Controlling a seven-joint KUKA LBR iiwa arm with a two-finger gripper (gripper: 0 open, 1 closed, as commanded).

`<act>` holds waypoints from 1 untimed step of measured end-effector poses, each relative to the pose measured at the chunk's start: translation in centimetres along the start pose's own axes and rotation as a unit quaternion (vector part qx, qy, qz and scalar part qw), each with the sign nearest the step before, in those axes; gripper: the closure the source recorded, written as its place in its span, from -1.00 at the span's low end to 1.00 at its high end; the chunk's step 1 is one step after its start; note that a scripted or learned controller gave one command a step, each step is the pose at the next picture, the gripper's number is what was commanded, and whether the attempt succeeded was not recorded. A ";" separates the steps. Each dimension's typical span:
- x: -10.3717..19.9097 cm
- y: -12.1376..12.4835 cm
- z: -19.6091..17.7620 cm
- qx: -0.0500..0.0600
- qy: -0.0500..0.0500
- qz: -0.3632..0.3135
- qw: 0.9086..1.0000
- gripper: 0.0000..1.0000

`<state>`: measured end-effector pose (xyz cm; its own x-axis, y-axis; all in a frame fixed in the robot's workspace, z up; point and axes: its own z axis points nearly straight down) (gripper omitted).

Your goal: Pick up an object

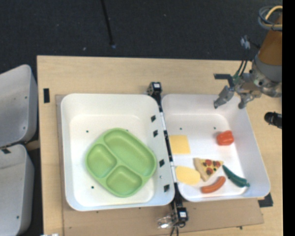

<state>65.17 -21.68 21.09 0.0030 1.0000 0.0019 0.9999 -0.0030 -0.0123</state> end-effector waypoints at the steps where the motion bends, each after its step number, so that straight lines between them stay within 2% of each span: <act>1: 0.0 0.3 -0.9 -0.007 -0.002 -0.002 1.000 -1.00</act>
<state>65.47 -21.63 22.02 -0.0013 1.0000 -0.0019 1.0000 0.0013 0.0013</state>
